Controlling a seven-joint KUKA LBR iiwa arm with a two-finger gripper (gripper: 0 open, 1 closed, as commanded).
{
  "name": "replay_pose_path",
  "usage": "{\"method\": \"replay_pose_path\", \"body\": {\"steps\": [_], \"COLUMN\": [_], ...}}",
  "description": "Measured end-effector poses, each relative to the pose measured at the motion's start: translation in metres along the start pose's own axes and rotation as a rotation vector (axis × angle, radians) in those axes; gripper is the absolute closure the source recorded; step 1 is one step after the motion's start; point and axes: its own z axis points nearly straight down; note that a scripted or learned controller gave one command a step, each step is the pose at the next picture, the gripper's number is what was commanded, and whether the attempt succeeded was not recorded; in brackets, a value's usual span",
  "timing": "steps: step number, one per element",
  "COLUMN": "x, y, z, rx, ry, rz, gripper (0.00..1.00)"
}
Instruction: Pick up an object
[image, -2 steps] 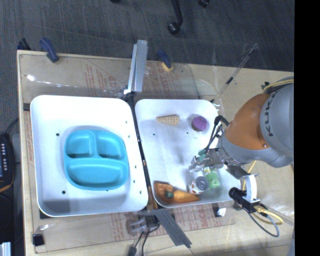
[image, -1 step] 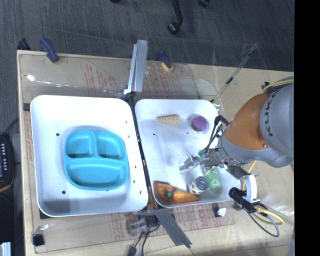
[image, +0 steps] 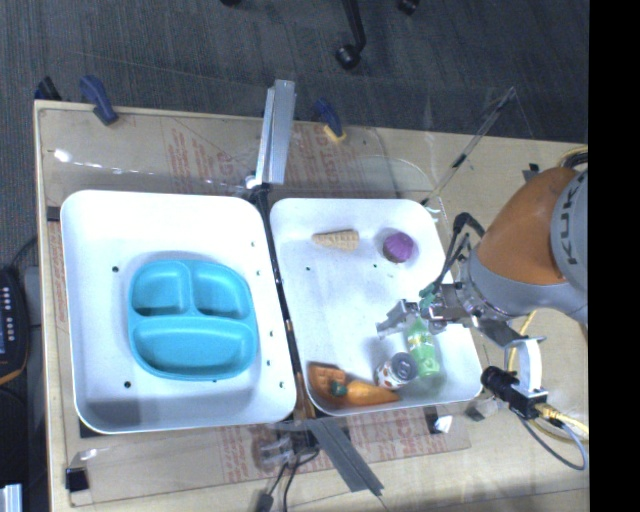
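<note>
On bench: two shallow white bins side by side, left bin (image: 90, 230) and right bin (image: 300, 300), long edges touching at centre.
Left bin contents: blue divided plate (image: 190, 320), three compartments, lying flat about mid-bin.
Right bin, far end: tan roll-shaped item (image: 335, 239) lying on its side; purple round object (image: 398, 246) just beside it to the right, small gap between them.
Right bin, near edge: orange carrot-like toy (image: 350, 387) lying along the near wall, darker brown end at its left.
Right bin, near right corner: small can (image: 399, 370) with its grey end turned up toward the camera, red on its side; green item (image: 424, 354) touching it on the right.
Arm: grey with orange band, reaching in over the right bin's right rim.
Gripper (image: 412, 318): low over the right bin, right of centre, pointing left, directly above the green item and can.
Jaws: metal fingers (image: 393, 320) look spread apart with nothing between them; contact with the green item hard to judge from this angle.
Task thing: none lifted; all objects lie on the bin floor.
Bench extras: blue clamps (image: 98, 98) on the far edge, cables at the near right.
</note>
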Motion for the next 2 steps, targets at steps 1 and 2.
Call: {"method": "replay_pose_path", "body": {"steps": [1, 2], "x": [0.001, 0.002], "y": [0.000, 0.002], "z": [0.091, 0.081], "rx": [0.001, -0.001], "ry": [0.000, -0.001], "rz": [-0.005, -0.009], "gripper": [0.00, 1.00]}}
